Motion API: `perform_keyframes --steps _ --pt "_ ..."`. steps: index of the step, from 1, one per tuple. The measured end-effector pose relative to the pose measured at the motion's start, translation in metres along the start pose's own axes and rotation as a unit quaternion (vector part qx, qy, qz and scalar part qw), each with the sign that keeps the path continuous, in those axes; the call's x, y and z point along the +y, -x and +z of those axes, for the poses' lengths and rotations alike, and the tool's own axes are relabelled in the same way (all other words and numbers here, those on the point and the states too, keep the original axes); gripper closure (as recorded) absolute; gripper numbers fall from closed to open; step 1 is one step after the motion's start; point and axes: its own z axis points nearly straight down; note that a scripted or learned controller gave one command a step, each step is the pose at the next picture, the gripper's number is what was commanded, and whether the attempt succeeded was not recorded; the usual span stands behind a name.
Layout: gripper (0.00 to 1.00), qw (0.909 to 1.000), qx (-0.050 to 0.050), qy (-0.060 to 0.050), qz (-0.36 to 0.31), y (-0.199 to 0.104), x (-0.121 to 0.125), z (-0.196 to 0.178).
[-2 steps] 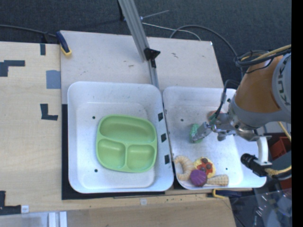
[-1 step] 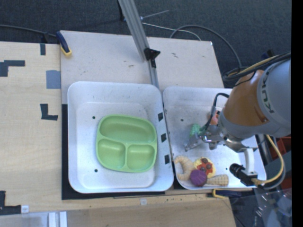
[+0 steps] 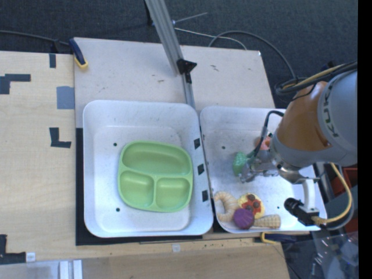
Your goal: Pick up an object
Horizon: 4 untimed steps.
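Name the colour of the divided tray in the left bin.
Light green; the tray shows clearly in the camera view, lying flat in the white bin.

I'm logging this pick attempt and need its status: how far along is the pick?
Done: the arm has reached into the right bin, with the gripper low beside the green object. In hand: nothing visibly held; the grasp looks under way. Left: closing on the object and lifting it. The purple ball and other toys lie untouched at the bin's front.

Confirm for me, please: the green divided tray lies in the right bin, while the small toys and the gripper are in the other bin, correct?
Not quite: the camera view shows the green divided tray in the left bin. The small toys and the gripper are in the other bin, the right one.
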Motion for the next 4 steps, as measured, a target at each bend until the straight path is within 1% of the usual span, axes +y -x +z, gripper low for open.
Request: perform_keyframes --steps 1,2,3,4 --pt "1.00 1.0000 -0.002 0.004 0.000 0.000 0.008 -0.059" --pt "1.00 1.0000 -0.001 0.003 0.001 0.000 0.009 -0.084" --pt "1.00 1.0000 -0.001 0.002 -0.002 -0.043 0.026 -0.081" --pt "1.00 1.0000 0.000 0.002 -0.002 -0.093 0.041 -0.092"
